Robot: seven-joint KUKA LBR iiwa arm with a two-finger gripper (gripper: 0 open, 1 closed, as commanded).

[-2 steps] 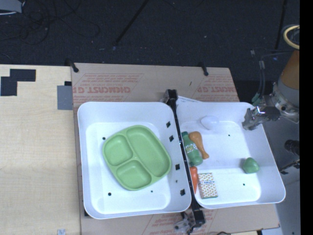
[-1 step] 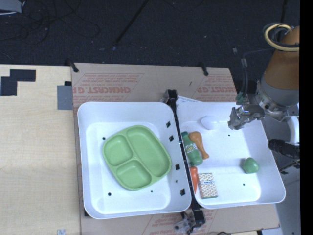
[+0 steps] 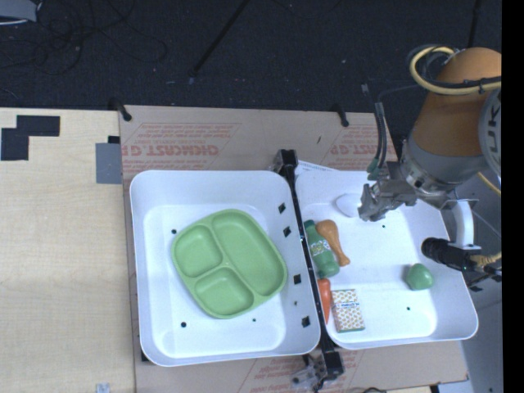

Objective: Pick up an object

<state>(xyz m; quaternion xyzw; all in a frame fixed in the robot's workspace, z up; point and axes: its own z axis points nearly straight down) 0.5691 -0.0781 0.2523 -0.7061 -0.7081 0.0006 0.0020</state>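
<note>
My gripper hangs over the far part of the right bin, below the orange-banded wrist. Just left of it lies a pale white object, hard to make out against the bin floor. An orange drumstick-shaped toy and a green bottle lie along the bin's left wall. A carrot and a small patterned box rest at the near left. A green lump sits toward the right side.
The left bin holds a green divided plate. A black divider runs between the bins. A black cylindrical part juts in at the right bin's edge. Cardboard lies under both bins.
</note>
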